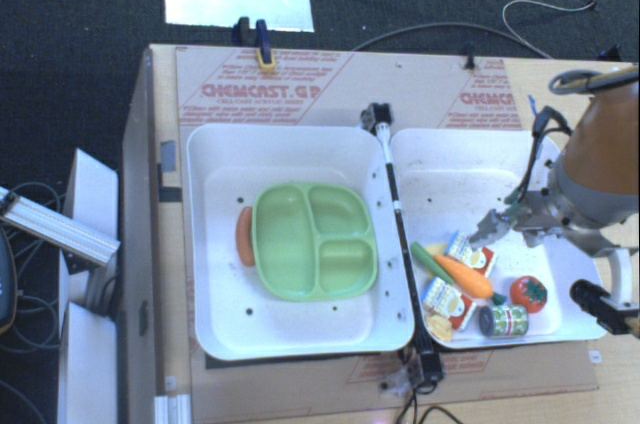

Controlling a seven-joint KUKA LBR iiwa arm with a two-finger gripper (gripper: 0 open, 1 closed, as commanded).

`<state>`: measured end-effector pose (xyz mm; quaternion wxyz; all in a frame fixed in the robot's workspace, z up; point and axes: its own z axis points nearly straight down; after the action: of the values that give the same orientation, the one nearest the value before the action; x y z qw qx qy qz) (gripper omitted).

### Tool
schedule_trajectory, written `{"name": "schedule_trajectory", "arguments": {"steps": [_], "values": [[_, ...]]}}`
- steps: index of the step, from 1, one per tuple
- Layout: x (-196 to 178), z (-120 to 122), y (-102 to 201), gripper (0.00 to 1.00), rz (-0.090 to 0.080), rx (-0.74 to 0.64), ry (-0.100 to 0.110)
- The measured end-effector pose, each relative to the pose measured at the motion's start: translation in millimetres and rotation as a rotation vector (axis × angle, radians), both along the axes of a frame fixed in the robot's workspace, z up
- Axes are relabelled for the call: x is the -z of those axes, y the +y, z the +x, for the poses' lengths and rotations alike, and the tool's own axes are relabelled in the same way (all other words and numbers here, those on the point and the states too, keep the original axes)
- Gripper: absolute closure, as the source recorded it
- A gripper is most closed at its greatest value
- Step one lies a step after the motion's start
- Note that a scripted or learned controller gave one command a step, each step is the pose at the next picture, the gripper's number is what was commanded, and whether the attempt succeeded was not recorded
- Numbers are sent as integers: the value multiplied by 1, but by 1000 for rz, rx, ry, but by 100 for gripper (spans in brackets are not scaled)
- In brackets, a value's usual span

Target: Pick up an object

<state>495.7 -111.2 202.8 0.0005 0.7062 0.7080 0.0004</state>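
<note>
Pincer (497, 226): low in right bin (470, 174); opening and grasp cannot be told.
Carrot (463, 276): just below pincer, among food packets.
Tomato (529, 292): below, slightly right.
Green tray (312, 242): far left, other bin.

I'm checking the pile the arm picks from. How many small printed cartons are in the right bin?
2. One small carton lies behind the carrot, near the gripper. The other small carton lies in front of the carrot, left of the can. Others may be hidden.
</note>
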Motion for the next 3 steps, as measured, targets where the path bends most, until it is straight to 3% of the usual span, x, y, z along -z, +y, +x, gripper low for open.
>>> {"name": "schedule_trajectory", "arguments": {"steps": [1, 2, 3], "values": [[117, 11, -7, 0, -2, 2, -4], [107, 12, -7, 100, -1, 1, -5], [-16, -8, 9, 100, -1, 0, -3]]}}
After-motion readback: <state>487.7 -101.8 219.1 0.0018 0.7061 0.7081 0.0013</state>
